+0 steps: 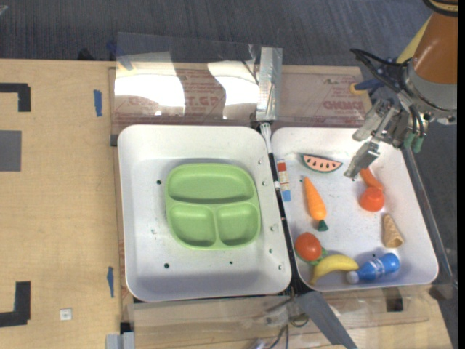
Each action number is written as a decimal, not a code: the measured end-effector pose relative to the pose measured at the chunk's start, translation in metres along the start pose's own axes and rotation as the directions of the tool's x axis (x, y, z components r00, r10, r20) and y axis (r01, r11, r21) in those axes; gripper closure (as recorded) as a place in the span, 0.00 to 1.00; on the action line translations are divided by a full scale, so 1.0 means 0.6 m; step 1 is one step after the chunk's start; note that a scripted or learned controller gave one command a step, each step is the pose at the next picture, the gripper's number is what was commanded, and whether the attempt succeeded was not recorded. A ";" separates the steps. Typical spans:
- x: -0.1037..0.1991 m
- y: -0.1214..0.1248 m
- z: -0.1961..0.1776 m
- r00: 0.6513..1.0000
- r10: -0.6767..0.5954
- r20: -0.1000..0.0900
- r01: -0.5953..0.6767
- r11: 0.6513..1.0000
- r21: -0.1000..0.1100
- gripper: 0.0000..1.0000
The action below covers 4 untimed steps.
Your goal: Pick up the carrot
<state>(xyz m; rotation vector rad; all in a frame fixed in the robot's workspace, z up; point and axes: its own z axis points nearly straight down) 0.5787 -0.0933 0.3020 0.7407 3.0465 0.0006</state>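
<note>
My jaws hang over the upper part of the right bin (425, 217), tilted down-left just beside an orange-red pear-shaped toy (371, 193); I cannot tell how they stand. My arm (436, 57) slants in from the upper right. The carrot (314, 199) lies apart to their left, near the bin's left wall.

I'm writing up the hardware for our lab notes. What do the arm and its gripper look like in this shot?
The arm has an orange band above a grey wrist section. Dark, thin struts or cables stick out from the wrist toward the left. The gripper is built of pale grey metal links that end in slim fingers, with a small green part on its right side. No lettering or markings can be made out on it.
</note>
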 end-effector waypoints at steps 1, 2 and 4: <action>0.006 0.083 0.204 0.988 0.151 -0.013 -0.151 0.988 0.006 0.00; 0.013 -0.004 0.343 0.991 0.132 0.003 -0.132 0.991 -0.002 0.00; 0.061 0.042 0.077 0.965 0.263 0.008 -0.263 0.965 -0.009 1.00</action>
